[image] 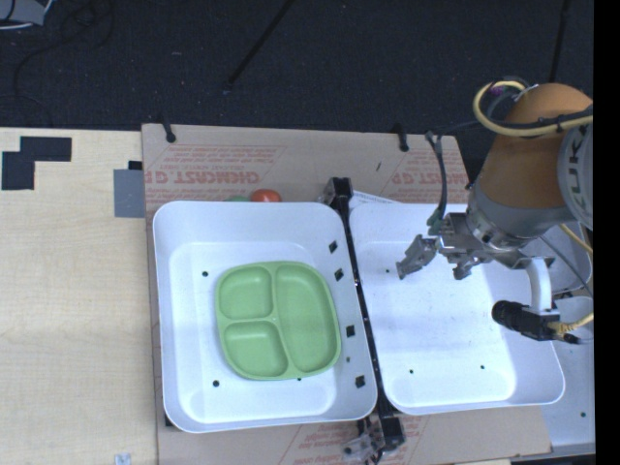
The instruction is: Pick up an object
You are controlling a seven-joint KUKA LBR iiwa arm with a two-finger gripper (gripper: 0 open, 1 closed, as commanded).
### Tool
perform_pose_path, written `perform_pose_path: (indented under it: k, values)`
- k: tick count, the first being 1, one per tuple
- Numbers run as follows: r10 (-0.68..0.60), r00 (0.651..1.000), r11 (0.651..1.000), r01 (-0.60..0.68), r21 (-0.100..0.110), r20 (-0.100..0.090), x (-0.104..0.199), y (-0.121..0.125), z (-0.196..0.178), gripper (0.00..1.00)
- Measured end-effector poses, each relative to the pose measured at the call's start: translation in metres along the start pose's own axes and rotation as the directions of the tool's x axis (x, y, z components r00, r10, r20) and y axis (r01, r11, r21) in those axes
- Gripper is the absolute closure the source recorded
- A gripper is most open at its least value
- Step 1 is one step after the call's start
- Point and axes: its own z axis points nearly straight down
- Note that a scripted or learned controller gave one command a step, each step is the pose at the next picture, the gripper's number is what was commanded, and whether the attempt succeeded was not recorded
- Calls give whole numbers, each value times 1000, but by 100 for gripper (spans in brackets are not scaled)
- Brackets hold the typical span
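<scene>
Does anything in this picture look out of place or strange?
Yes. A small orange-red object lies outside the left bin, behind its far rim, on the cardboard. The green divided plate sits flat inside that bin, turned slightly askew to its walls.

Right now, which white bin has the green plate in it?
The left bin holds the green divided plate. The right bin has the gripper over it instead.
</scene>
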Motion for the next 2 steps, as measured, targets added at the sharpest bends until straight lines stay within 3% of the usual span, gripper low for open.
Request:
perform_pose_path:
  k: [1,2]
  values:
    - [-2,1000,1000,2,-12,1,0,2,-6,0]
    - [0,1000,1000,0,-6,1,-2,5,57,0]
